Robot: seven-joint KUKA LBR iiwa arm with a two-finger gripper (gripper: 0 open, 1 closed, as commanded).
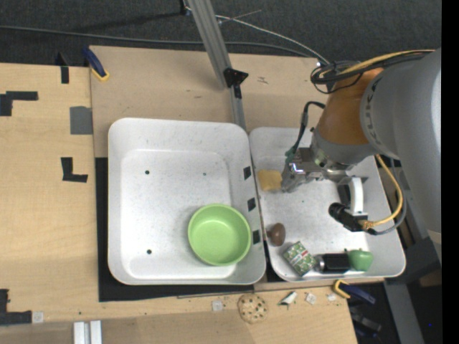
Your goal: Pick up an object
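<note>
My gripper reaches down into the right bin, its tip close beside a pale yellow sponge-like block at the bin's left wall. A small brown round object lies lower in the same bin. Near the bin's front edge lie a green patterned packet and a black object with a green end. A green bowl rests in the left bin, at its front right.
The grey arm with its orange band covers the right bin's upper right. A metal pole slants in from the top. A cookie-like disc and small scraps lie on the bench in front of the bins.
</note>
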